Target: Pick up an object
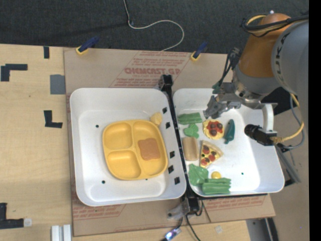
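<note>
The right bin [261, 177] holds toy food: a round pizza piece [213, 129] with red dots, a pizza slice [209, 154], a teal pepper [229, 131], a tan bread piece [190, 148], green bean pods [189, 118], a small green piece [191, 131], leafy greens [197, 173], more green pods [216, 186] and a small yellow piece [215, 174]. My gripper [213, 112] hangs over the bin's upper middle, just above the round pizza piece, and I see nothing held in it.
The left bin [88, 109] holds a yellow divided tray [120, 137] with a brown patty [149, 148] in its right compartment, and a small pale yellow piece [157, 118] at the tray's upper right. A black divider [170, 129] separates the bins.
</note>
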Robot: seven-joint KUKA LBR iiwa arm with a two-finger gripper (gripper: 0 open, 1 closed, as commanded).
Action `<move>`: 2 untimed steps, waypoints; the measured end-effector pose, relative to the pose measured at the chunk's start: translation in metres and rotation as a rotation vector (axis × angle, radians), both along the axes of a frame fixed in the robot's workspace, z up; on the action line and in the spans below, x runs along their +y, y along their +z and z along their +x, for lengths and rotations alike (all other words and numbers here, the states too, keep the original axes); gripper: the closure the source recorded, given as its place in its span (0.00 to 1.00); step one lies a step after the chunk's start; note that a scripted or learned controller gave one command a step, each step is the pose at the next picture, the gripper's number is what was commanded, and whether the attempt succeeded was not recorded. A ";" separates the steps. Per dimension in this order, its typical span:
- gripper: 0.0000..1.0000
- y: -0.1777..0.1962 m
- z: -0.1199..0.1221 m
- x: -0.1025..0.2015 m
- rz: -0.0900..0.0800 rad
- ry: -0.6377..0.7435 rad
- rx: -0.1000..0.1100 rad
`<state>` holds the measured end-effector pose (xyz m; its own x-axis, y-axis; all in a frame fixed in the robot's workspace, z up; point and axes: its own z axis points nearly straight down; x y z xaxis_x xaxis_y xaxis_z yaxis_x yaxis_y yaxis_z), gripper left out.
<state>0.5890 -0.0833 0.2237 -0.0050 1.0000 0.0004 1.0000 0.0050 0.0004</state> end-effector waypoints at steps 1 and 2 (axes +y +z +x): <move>1.00 0.009 0.037 0.037 0.000 0.001 -0.002; 1.00 0.000 0.038 0.052 -0.002 -0.004 0.003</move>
<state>0.6267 -0.0318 0.2233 -0.0011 1.0000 -0.0013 1.0000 0.0011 -0.0023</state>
